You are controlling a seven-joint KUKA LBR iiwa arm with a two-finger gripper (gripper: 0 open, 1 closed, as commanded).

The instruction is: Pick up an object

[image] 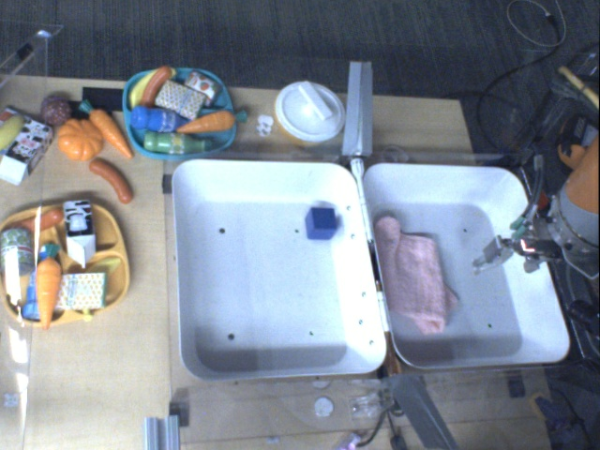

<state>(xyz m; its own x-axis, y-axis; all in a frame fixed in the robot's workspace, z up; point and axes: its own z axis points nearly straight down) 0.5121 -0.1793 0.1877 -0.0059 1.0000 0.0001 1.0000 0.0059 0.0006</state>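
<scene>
1. Two candidates: a blue cube (322, 221) in the left bin (197, 251), a pink cloth (412, 283) in the right bin (544, 336).
2. My gripper (502, 250) hovers beside the cloth, spread wide, holding nothing.
3. I judge approach underway; next, descend onto the cloth and close.

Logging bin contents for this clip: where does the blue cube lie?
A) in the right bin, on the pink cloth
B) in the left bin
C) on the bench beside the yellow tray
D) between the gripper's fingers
B: the blue cube rests on the left bin's floor, apart from the pink cloth in the right bin.
</scene>
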